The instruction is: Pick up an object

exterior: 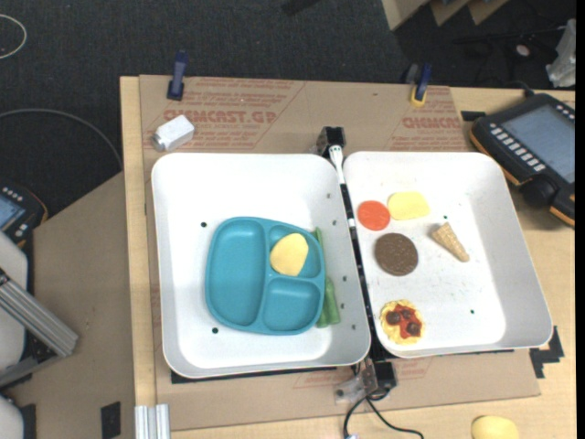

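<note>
In the right bin [494, 245] five small food pieces are laid out: an orange disc [372, 215], a yellow piece [408, 206], a brown round patty [397, 254], a tan cone [450, 241] and a small pizza slice [402, 321] near the front edge, each lying apart from the rest. In the left bin [183, 245] a blue divided tray [260, 277] is set, with a yellow lemon-shaped piece [290, 254] resting in its upper right compartment and a green strip [326, 291] lying along its right side.
</note>
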You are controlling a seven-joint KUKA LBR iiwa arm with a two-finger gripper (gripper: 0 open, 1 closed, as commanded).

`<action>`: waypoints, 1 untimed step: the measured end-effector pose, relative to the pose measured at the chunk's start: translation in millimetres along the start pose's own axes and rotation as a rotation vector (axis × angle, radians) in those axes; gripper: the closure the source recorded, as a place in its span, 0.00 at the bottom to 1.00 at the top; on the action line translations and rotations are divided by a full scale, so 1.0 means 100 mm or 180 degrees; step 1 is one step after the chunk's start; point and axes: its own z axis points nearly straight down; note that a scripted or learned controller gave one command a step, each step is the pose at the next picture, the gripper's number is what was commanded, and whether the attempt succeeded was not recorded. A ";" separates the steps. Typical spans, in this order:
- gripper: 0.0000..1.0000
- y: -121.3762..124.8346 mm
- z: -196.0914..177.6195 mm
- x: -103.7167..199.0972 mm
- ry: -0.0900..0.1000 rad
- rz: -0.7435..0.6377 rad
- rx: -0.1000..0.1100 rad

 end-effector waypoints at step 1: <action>1.00 -0.99 0.08 -0.29 0.0015 0.0024 0.0030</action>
